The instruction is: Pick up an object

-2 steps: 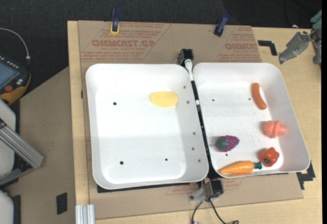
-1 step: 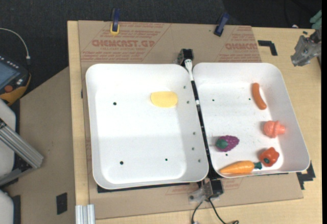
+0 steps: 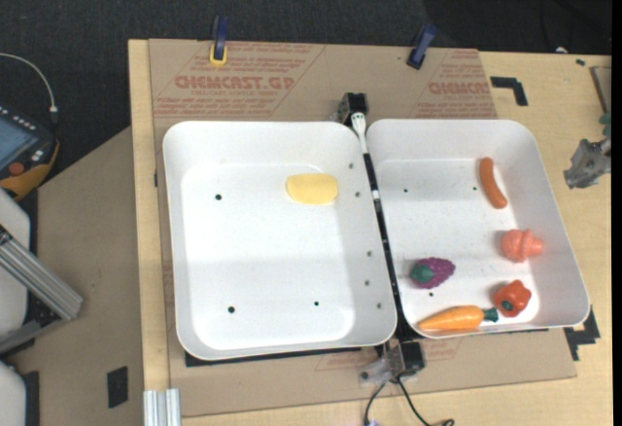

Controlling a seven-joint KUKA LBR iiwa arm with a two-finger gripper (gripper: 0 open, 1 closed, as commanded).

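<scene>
The gripper [image 3: 586, 161] sits just off the right bin's [image 3: 544, 147] far right rim, grey and small; whether it is parted or closed I cannot tell. Inside that bin lie a sausage [image 3: 493, 183] nearest it, then a peach-coloured piece [image 3: 522, 244], a red pepper [image 3: 513, 298], a carrot [image 3: 455, 319] and purple grapes [image 3: 431, 271]. Left of the right bin, the left bin [image 3: 194, 220] holds a yellow piece [image 3: 312, 189].

one fixed camera looks down at a slant on both white bins [image 3: 185, 220].
</scene>
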